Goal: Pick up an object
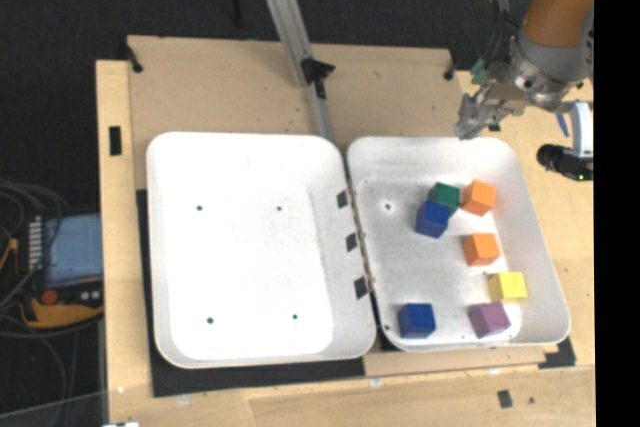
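Nearest the bottom of the frame, in the right bin (540, 245), sit a blue cube (416, 319) and a purple cube (488, 318), then yellow (509, 286) and orange (481, 248) ones up the right side, probably just scattered loose so I can reach any. My gripper (470, 126) hangs over the bin's upper rim, nothing in it; can't tell if it's spread or pressed together
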`<state>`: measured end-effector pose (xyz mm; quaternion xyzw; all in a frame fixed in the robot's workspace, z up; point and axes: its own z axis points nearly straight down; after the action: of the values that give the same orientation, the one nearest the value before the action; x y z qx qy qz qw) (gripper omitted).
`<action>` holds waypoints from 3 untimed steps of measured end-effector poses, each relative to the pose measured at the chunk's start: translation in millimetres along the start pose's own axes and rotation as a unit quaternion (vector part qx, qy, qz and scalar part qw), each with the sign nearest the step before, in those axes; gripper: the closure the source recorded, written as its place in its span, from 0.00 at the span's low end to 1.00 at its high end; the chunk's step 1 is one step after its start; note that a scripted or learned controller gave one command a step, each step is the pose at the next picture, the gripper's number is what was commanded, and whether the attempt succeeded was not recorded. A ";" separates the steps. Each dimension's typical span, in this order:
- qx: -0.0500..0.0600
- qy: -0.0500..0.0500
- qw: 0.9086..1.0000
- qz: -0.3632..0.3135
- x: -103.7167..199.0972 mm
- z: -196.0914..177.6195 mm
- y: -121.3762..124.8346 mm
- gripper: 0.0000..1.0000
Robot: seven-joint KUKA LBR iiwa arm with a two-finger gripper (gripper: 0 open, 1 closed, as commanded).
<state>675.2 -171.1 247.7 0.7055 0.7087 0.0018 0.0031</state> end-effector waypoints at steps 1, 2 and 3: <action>0.003 0.001 1.000 0.000 53.2 9.5 -11.4 1.00; 0.004 0.001 1.000 -0.001 105.1 19.3 -15.6 1.00; 0.004 0.001 1.000 -0.001 157.5 26.4 -24.5 1.00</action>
<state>650.1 -13.8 220.8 0.7047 0.7095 -0.0001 -0.0007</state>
